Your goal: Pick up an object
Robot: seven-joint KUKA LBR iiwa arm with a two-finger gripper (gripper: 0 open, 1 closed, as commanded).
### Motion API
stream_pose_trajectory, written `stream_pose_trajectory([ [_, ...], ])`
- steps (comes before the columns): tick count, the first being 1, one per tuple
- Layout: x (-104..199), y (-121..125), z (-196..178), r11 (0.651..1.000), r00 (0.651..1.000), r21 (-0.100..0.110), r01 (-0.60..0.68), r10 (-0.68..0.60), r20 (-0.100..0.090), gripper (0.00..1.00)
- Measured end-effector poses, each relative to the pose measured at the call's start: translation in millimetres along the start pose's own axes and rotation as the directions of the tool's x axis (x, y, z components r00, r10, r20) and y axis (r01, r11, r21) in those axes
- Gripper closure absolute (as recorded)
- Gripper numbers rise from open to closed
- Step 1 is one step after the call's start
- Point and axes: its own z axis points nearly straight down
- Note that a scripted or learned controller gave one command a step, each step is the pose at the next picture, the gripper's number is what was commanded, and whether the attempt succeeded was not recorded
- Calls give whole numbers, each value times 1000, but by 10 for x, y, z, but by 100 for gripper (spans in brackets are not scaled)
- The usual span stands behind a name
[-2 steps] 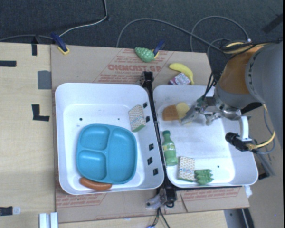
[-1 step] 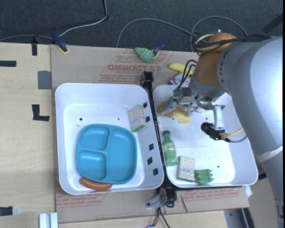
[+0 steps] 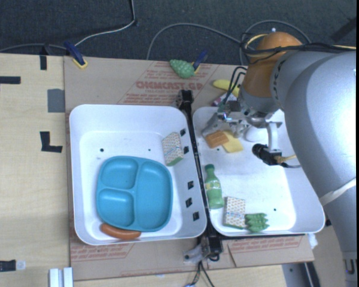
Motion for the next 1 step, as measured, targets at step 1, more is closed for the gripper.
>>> stream_pose_trajectory([
  [1,1,3,-101,1000,1000,0,1,-1,2,100],
])
